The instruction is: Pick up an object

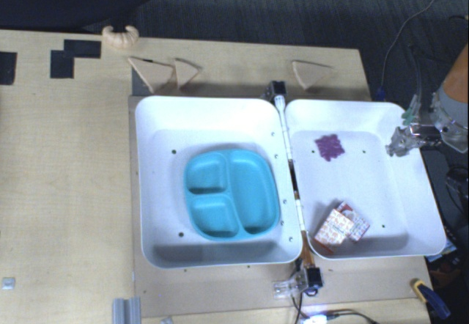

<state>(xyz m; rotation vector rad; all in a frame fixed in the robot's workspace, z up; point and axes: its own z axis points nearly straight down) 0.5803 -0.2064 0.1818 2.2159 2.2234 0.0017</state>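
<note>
A blue three-compartment plate (231, 194) lies in the middle of the left bin (157, 168). In the right bin (381, 190) a small purple knobbly object (330, 146) rests near the back. A red-and-white patterned packet (341, 226) sits at that bin's front left corner. My gripper (402, 141) hangs at the right bin's far right rim, away from both objects, with nothing seen between its fingers.
The arm's wrist (453, 106) enters from the right edge above the bin's rim. A black clip (277, 89) sits at the back where the bins meet. Cables (315, 293) lie at the bench's front edge. Wooden brackets (165, 70) stand behind the left bin.
</note>
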